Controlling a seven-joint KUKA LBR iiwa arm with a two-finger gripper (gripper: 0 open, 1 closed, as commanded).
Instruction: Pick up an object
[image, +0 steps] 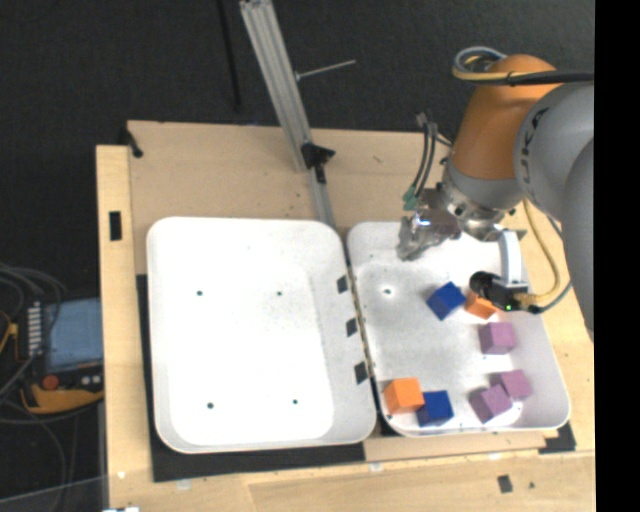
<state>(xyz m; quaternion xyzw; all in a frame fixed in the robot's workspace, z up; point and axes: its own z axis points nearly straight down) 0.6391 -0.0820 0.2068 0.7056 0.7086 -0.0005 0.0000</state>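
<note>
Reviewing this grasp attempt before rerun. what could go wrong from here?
1. The gripper hangs over the right bin's bare far corner, away from every block; closing here would likely grab nothing.
2. The orange block touches a blue block, and the purple blocks crowd the bin wall: tight finger room.

The wooden bench (220, 170) bears two white bins (250, 330) side by side, seemingly on a black mat (165, 462).
</note>
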